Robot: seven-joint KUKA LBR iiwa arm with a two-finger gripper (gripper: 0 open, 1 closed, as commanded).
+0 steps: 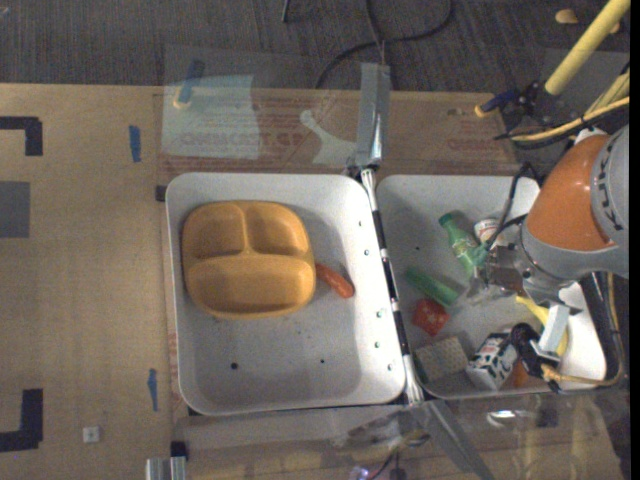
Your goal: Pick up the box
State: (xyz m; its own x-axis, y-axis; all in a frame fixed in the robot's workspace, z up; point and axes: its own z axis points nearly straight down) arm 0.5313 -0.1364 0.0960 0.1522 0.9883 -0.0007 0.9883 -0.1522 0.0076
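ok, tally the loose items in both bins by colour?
Orange: 2 — sectioned tray, small carrot-like piece
Green: 2 — bottle, long piece
Red: 1 — small piece
White printed: 1 — box
Grey-brown: 1 — flat pad
Total: 7

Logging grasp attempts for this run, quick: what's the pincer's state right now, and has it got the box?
Pincer: down in the right bin among the clutter; open or closed cannot be told, and no box is seen in it.

The arm (pixel 575 218) is cut off at the 3 o'clock edge and hides the right bin's (pixel 400 208) 3 o'clock side; the claw's (pixel 490 278) tips blur against green clutter
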